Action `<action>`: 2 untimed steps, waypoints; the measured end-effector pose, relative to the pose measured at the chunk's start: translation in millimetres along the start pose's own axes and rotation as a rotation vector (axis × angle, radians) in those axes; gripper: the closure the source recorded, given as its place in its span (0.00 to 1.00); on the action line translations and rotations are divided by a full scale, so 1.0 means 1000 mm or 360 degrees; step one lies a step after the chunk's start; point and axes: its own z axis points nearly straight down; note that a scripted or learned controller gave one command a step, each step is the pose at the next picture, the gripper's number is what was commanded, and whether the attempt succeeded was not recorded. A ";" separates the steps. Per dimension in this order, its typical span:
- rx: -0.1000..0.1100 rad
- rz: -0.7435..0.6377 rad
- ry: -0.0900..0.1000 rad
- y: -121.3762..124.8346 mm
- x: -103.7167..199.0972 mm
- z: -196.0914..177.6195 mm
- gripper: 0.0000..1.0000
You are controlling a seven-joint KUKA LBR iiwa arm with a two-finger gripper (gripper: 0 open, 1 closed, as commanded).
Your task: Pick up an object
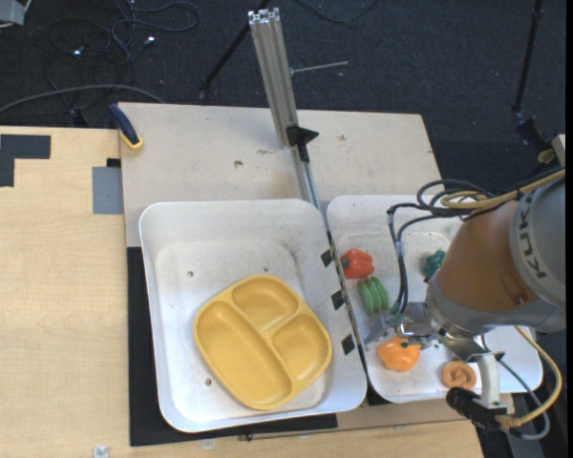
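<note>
Care matters most here, because the gripper (401, 337) sits low in the right bin (353, 219), right against the orange toy (398, 354) at that bin's near-left part, and the wrist hides much of the contact. Whether the fingers are open, closed, or already around the toy I cannot tell, since the arm (492, 265) covers them from above. The orange toy looks like the likeliest target; it lies just below the green pepper-like toy (373, 294), which in turn lies just below a red toy (357, 262), and a ring-shaped orange piece (459, 376) rests further right, near the bin's front rim. A good grasp, in my judgement, calls for centring the fingers over the toy's widest part, clear of the green one and of the bin's left wall, then closing firmly before lifting straight up. The left bin (172, 246), holding a yellow divided plate (261, 340), plays no part in this step
</note>
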 end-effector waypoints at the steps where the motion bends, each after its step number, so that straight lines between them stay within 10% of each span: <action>1: -0.0003 0.0006 -0.0001 0.001 -0.002 -0.012 1.00; 2: -0.0014 -0.0002 -0.0003 0.002 -0.003 -0.054 1.00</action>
